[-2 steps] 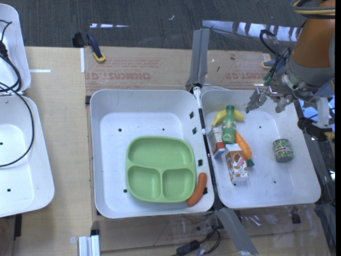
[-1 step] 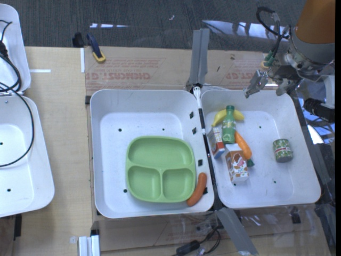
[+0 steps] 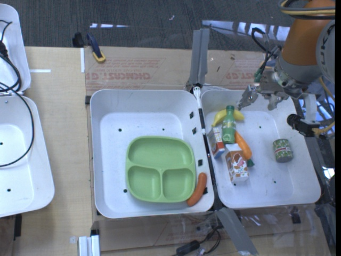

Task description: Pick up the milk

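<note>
Over in the left bin (image 3: 106, 143) a green plate (image 3: 160, 168) with three sections is lying flat, taking up most of the middle. A little sausage (image 3: 197, 189) is leaning right against the plate's lower right corner, touching its edge.

Moving across the divider into the right bin (image 3: 298, 185), everything's bunching up along the left side. There's a small red and white box (image 3: 216, 143) sitting just by the divider wall. Right beside it the milk (image 3: 237, 164) is lying there, a small carton with a white top and a colourful printed side, sitting in the lower left part of that bin. A carrot (image 3: 243, 146) is running diagonally and touching the carton's upper edge. A green bottle (image 3: 228, 126) is sitting just above that, overlapping a banana (image 3: 220, 117) that's poking out on both sides of it. Further right, well apart from the pile, a small green can (image 3: 283, 150) is sitting on its own.

My gripper (image 3: 262, 96) is hanging over the top edge of the right bin, above and to the right of the banana. The fingers are looking spread apart and there's nothing between them. I'm nowhere near touching the milk.
</note>
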Available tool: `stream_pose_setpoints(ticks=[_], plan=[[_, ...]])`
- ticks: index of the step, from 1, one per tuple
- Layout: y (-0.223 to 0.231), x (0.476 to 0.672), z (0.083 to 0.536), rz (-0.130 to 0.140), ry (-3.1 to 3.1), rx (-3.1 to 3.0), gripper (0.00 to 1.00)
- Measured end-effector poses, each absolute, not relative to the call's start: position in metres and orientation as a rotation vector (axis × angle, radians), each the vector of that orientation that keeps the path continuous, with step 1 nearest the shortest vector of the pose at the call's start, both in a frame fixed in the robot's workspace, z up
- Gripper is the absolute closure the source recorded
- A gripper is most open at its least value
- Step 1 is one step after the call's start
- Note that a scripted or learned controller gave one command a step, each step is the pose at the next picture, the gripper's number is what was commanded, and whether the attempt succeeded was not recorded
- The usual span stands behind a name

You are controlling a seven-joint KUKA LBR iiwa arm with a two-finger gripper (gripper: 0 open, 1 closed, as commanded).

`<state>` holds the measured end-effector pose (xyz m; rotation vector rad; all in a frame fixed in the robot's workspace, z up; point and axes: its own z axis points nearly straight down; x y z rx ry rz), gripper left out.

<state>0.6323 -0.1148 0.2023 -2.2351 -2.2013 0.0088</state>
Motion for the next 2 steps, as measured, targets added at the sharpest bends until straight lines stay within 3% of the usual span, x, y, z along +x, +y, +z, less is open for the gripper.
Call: stream_pose_setpoints(ticks=[1, 2], plan=[[-0.123, 0.545, 0.135, 0.007, -2.116, -2.314, 0.00], [-0.102, 0.491, 0.106, -0.044, -2.149, -2.341, 0.00]])
